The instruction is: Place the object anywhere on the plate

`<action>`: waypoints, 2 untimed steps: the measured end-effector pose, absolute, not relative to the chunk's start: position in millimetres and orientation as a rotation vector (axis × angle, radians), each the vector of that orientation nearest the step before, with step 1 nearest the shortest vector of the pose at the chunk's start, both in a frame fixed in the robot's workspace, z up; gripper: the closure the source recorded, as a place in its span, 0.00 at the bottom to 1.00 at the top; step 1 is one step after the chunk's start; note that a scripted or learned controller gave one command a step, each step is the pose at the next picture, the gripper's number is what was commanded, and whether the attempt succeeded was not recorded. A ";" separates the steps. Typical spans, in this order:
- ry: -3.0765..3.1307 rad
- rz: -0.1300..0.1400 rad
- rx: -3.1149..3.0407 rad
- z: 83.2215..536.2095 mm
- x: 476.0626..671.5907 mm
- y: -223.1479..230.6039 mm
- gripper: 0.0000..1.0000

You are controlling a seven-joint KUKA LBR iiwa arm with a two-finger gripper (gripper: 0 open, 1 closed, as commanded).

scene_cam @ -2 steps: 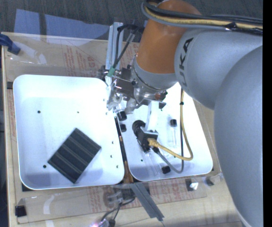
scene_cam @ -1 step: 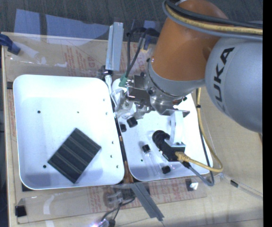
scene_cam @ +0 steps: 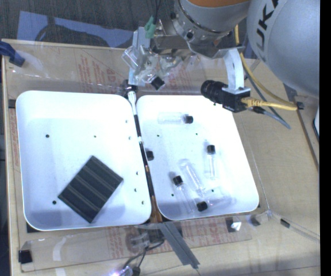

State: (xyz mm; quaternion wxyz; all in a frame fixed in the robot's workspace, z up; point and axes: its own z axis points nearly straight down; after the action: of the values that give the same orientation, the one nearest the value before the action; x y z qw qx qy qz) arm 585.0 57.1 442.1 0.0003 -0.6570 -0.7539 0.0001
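The arm (scene_cam: 280, 22) hangs over the bench's (scene_cam: 280, 171) far edge, its orange-banded wrist above the place where the two bins meet.

The left bin (scene_cam: 68, 119) carries only the plate (scene_cam: 91, 188), a dark ribbed square lying askew near the bin's near edge, a little toward its right side. Nothing rests on the plate, so the placing itself is not yet done.

The right bin (scene_cam: 228, 131) holds the clear, black-capped vials. One (scene_cam: 174, 118) lies near its far edge, another (scene_cam: 210, 163) stands toward the right side, and a loose cluster (scene_cam: 191, 177) lies by the near edge.

The gripper (scene_cam: 148, 68) sits just beyond the far rims of both bins, over the strip that divides them, well apart from the plate. Its parts are clear plastic and blur into the bench behind, so I cannot tell whether the jaws are spread or pressed together.

A small clear piece with a black cap (scene_cam: 157, 83) shows just beneath the gripper, and it looks like one more vial. Whether it is pinched or merely lies there I cannot say. If it is held, the pick is done and what remains is the carry across the left bin to its near side and the release onto the plate. If not, the whole task is still ahead.
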 end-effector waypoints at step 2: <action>-2.665 0.007 -1.659 268.5 475.0 210.8 1.00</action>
State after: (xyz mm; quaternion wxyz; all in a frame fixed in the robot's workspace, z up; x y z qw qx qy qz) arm 475.0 210.8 268.5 0.0012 -0.5286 -0.8489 0.0023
